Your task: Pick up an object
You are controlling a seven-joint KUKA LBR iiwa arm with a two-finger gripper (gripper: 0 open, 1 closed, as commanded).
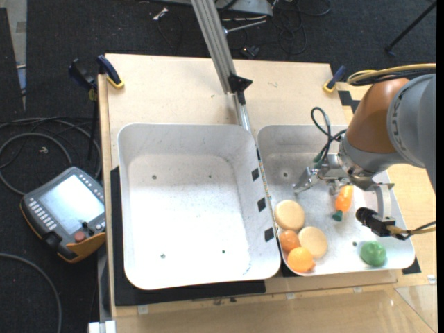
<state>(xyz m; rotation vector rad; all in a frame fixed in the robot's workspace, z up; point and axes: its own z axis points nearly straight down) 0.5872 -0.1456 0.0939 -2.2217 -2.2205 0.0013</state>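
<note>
My gripper (325, 180) is low over the middle of the right bin (277, 143), and the grey arm with its orange band (374, 127) reaches in from the right. An orange carrot-shaped object (343, 198) with a teal tip lies just below and to the right of the gripper, close to it or touching it. Two cream round objects (290, 214) (313, 241), a small orange-red one (288, 240) and an orange ball (300, 259) cluster at the bin's front left. A green object (373, 253) lies in the front right corner.
The left bin (139, 137) stands beside the right one, and they share a raised divider edge (262, 193). A slanted metal pole (216, 37) rises from behind the bins. A black part with a yellow cable (374, 222) hangs by the arm over the right bin.
</note>
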